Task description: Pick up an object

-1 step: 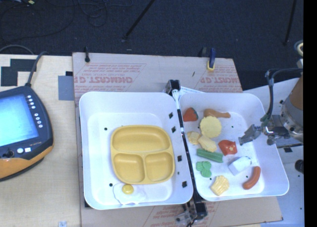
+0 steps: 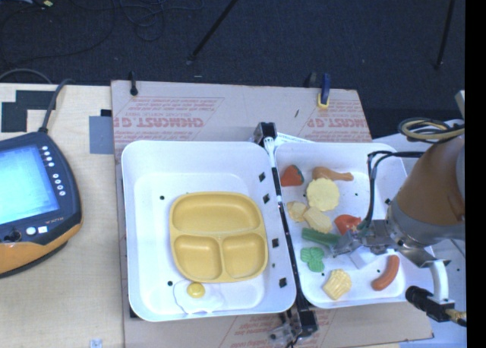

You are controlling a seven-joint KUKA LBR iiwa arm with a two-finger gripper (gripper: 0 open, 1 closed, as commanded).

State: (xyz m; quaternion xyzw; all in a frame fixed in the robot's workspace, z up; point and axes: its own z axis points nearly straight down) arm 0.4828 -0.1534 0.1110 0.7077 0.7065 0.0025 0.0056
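Two shallow white bins sat side by side on the bench, the left bin (image 2: 144, 187) bearing a yellow divided tray (image 2: 219, 234) with a small yellow piece (image 2: 197, 289) lying just below the tray's lower left corner. The right bin (image 2: 380, 153) held a scatter of toy food: a red wedge (image 2: 291, 176) near the upper left, an orange carrot-like piece (image 2: 332, 175) beside it, a round pale-yellow piece (image 2: 323, 194) under that, and smaller pale-yellow chunks (image 2: 311, 217) lower still. A dark green strip (image 2: 320, 237) lay below the chunks, with a bright green leafy piece (image 2: 311, 257) under it and a corn cob (image 2: 337, 284) near the bin's bottom edge. A red sausage (image 2: 386, 272) lay tilted toward the lower right.

The arm (image 2: 433, 187) reached in from the right, its orange band bulking over the bin's right side. The gripper (image 2: 355, 242) hung low in the middle of the right bin, its tip just beside a red tomato-like piece (image 2: 346, 223) and the right end of the dark green strip. Whether the fingers were spread or closed could not be told (the metal parts blurred together there), and nothing could be seen clamped between them. The sausage lay apart from the gripper, lower right of it; the corn cob lay below it, also apart.
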